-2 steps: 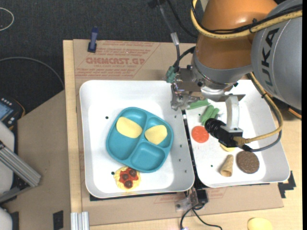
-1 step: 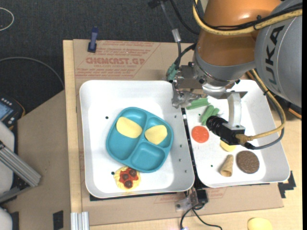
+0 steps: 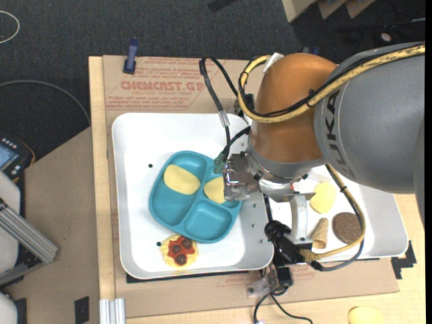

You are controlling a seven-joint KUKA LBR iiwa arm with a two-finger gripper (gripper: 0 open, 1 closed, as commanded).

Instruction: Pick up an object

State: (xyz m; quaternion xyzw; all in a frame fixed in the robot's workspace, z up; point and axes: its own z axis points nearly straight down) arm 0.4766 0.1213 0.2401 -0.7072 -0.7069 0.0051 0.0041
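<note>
On the desk [image 3: 155,73] stand two white bins side by side. In the left bin [image 3: 131,181] lies one blue tray [image 3: 192,211] with three compartments. One yellow piece [image 3: 181,179] lies in its far left compartment, and a second yellow piece [image 3: 214,190] lies in the right compartment, partly hidden by the arm. Near the front edge of this bin, just beside the tray, lies one small pizza [image 3: 179,250] with red dots. The tool [image 3: 233,181] is over the right edge of the tray; I cannot tell its state. In the right bin [image 3: 385,238] I count three things: one cone [image 3: 319,233], one yellow round piece [image 3: 323,197], and one brown cookie [image 3: 347,227] right of the cone.
</note>
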